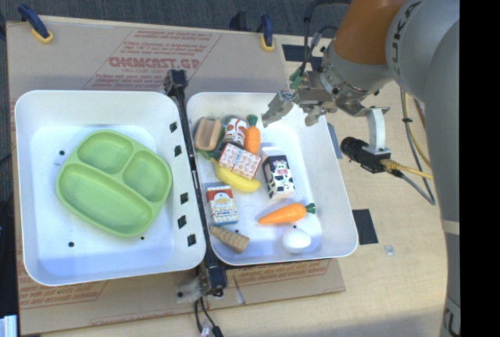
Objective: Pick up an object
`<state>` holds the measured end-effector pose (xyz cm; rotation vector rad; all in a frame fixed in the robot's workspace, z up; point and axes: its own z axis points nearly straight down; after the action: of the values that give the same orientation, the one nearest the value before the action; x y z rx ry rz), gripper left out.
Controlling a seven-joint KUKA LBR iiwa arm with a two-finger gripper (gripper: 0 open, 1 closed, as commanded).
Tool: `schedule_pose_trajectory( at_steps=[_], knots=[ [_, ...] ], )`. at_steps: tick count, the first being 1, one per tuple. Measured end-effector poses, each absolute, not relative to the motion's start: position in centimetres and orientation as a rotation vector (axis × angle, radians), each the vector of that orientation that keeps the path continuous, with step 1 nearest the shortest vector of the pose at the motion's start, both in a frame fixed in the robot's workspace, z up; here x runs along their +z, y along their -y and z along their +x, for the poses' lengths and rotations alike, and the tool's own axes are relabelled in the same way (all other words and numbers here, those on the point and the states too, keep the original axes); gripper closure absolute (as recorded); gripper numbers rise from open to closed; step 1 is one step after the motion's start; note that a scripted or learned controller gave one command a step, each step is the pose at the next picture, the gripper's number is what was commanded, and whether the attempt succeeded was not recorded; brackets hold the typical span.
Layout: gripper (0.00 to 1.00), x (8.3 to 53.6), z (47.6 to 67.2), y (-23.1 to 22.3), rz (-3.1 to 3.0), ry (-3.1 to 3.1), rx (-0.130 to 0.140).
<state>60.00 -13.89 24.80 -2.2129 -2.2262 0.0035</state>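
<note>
My gripper (292,114) hangs open over the far right corner of the right bin (336,195), with nothing between its fingers. Below and left of it lie several toy foods. An upright carrot (252,138), a small can (234,128) and a hot dog bun (207,134) are at the far end. A red-and-white box (239,161) rests on a banana (241,182). A cow-print milk carton (278,175) stands in the middle. A small box (223,205), a second carrot (283,213), a white egg (297,239) and a waffle cone (228,238) lie nearer the front.
The left bin (31,241) holds a green divided plate (115,182). A black clip strip (184,163) runs along the seam between the bins. Both bins sit on a cardboard sheet (148,54) held by blue clamps (35,23).
</note>
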Motion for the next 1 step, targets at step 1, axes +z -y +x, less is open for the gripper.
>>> schedule_pose_trajectory(
  at_steps=[1],
  knots=[
    [1.00, 25.84, 60.05, 13.82, -2.207, 2.230, 0.003]
  ],
)
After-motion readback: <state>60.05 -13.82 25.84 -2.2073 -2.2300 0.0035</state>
